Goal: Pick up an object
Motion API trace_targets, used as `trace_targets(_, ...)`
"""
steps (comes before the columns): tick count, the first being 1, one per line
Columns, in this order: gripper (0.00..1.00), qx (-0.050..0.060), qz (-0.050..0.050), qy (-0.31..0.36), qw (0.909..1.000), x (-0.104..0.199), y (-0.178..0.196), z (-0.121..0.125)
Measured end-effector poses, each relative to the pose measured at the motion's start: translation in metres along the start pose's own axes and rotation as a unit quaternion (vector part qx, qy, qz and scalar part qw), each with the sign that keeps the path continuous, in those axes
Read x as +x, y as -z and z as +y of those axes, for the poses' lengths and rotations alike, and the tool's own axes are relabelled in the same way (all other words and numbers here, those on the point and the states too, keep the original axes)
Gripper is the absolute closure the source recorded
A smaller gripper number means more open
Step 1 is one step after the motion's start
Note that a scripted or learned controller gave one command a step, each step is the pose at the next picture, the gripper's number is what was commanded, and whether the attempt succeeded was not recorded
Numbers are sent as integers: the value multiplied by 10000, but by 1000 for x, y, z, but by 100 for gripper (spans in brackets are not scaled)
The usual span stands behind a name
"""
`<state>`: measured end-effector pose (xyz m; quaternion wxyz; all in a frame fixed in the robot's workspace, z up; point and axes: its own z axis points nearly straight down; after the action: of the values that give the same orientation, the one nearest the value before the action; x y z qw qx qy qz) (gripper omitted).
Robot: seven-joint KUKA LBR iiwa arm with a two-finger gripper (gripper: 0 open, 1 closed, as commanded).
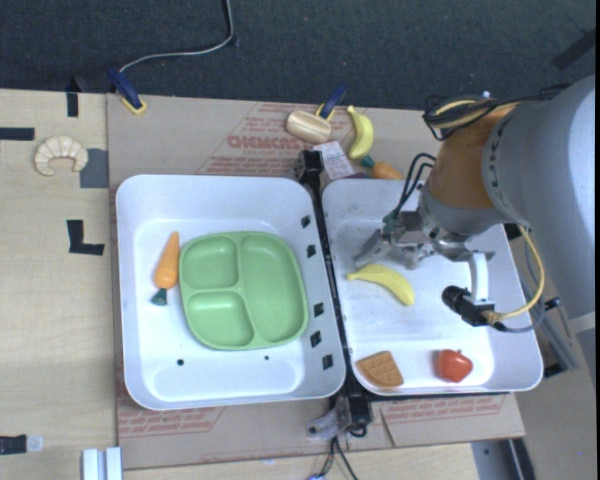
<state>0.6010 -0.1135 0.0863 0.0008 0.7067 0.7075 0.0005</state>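
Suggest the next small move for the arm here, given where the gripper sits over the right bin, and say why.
Probably a short descent onto the yellow banana. The gripper sits low in the right bin, just above and beside the banana's upper end, and nothing shows between its fingers. The banana is the nearest item; the toast slice and red tomato lie farther along the bin's front edge.

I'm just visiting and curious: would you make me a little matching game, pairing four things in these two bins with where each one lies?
Things:
1. carrot
2. banana
3. tomato
4. green tray

Places:
A. right bin, near its front right corner
B. middle of the left bin
C. left bin, beside the tray's left edge
D. right bin, just below the gripper

Pairs: 1-C, 2-D, 3-A, 4-B
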Motion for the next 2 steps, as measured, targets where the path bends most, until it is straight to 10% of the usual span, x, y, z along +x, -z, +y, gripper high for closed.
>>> trace_targets(1,0,-18,-9,0,10000,5,0,-34)
trace_targets(2,100,-23,-16,1,10000,5,10,-34)
